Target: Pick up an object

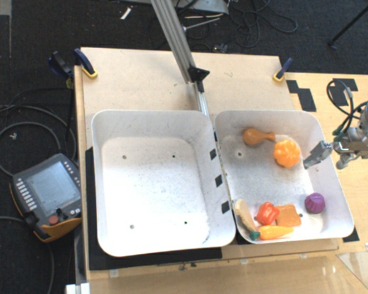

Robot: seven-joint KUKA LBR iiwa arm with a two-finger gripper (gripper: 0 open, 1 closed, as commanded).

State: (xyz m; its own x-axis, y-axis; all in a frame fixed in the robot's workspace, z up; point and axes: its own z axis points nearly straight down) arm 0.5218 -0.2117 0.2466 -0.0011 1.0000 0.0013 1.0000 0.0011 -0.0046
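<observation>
Fingers (323, 154) spread apart and holding nothing, over right bin's (330, 182) right edge, near orange fruit (286, 153), wooden desk (147, 81), dark floor.

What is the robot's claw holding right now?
Nothing. The gripper hangs at the right bin's right edge with nothing in it. The orange ball, purple ball and other toys all lie in that bin.

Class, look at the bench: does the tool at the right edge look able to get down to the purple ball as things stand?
Probably yes. The tool hangs over the right bin's right rim, and the purple ball lies on its own just below it in the view, apart from the orange fruit and the red pepper. Nothing covers it.
</observation>
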